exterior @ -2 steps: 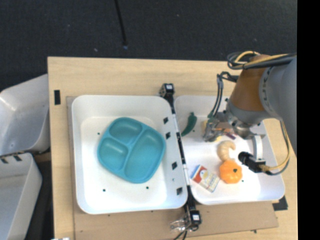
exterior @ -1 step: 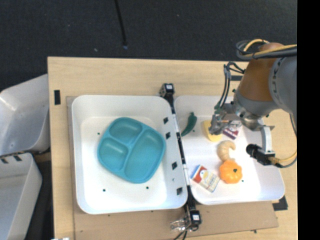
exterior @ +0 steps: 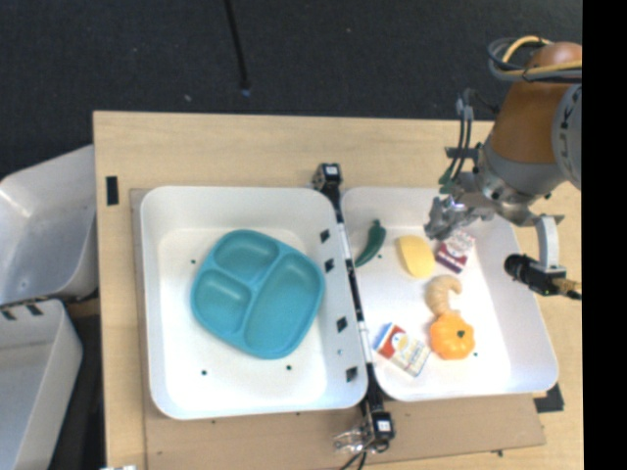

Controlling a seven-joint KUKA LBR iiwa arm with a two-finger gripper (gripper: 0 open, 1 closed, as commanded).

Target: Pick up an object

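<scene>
Since the task names no one object, any piece in the right bin (exterior: 529, 360) could be the target, and the nearest to the gripper (exterior: 449, 215) is a small purple-and-white packet (exterior: 455, 254) near the bin's far edge, just below the fingers. Whether those fingers are open or closed I cannot tell; the gripper is a small grey blur above the packet, and nothing can be made out between them.

The packet touches or nearly touches a yellow piece (exterior: 415, 256) on its left, with a croissant (exterior: 443, 293) close in front of it. In my judgement that crowding is the main risk: a finger coming down could land on the yellow piece or nudge the croissant, pushing the packet aside instead of closing on it. The packet also looks flat and light, so it may slip or tip out of a pinch.

Farther toward the near edge lie an orange pumpkin (exterior: 452, 337) and a red-and-white carton (exterior: 401, 348), close together; a round pumpkin would probably roll away from a poor grip. A green pepper (exterior: 370, 243) leans on the divider side, where the wall could block one finger.

The left bin (exterior: 167, 380) holds a blue tray (exterior: 257, 293), well apart from all this.
</scene>
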